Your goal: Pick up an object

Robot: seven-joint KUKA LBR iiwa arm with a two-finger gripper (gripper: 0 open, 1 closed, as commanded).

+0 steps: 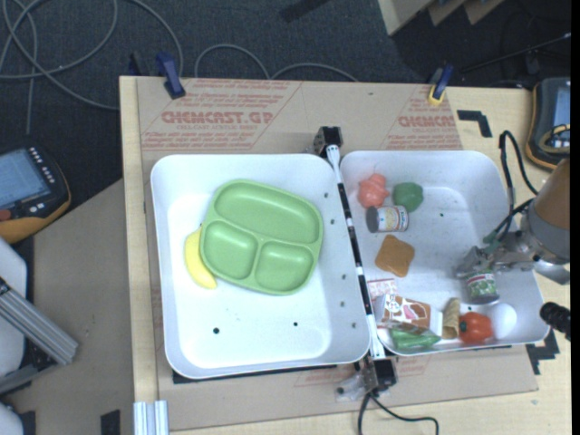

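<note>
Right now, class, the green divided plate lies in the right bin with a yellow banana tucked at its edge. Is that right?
Not quite. The camera view shows the green divided plate in the left bin, not the right one. The yellow banana does sit tucked at its edge.

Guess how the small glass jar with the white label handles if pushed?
The small jar with the white label lies on its side, so it will probably roll. Its glass looks smooth, likely slippery for fingers. The orange sponge-like block close by might stop it.

Robotics lab, clamped bench point(272, 107), loose cables point(82, 25), teach pendant point(27, 188)
</note>
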